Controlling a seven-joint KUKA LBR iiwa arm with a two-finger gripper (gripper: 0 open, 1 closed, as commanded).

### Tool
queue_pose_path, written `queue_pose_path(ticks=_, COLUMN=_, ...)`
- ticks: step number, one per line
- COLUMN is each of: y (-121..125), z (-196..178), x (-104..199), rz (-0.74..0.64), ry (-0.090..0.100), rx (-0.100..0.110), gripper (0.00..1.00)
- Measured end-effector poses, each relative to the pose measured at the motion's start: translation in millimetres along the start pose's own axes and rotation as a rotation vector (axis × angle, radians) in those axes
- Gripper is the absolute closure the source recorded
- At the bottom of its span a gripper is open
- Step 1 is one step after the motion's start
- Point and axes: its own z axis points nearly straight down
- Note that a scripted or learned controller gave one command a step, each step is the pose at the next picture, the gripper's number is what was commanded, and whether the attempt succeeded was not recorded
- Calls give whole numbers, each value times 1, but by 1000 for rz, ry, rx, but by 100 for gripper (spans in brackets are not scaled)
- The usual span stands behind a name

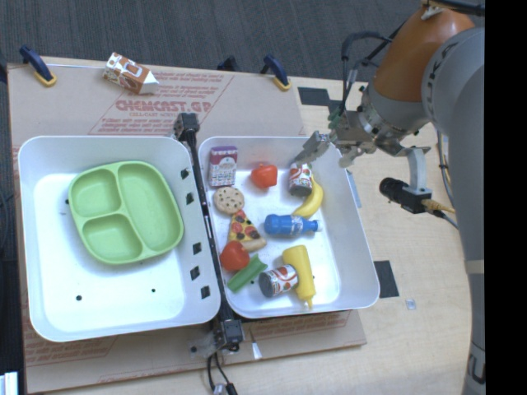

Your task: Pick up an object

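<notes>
The right bin holds several toy foods: a small box, a red tomato, a can leaning on a banana, a cookie, a pizza slice, a blue bottle, a red pepper, a second can and a yellow mustard bottle. My gripper hangs over the bin's far right corner, just up and right of the first can. It is open, with nothing between its fingers.
The left bin holds a green divided plate. A small carton lies on the cardboard behind the bins. Blue clamps sit on the cardboard's far edge. A black hinge strip separates the bins.
</notes>
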Motion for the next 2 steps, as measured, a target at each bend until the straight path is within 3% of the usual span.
queue_pose_path(ticks=1, y=-59, z=132, x=-4, rz=0, ry=0, rx=-4, gripper=0)
queue_pose_path(ticks=2, y=-59, z=123, x=-4, rz=-5, ry=0, rx=-2, gripper=100)
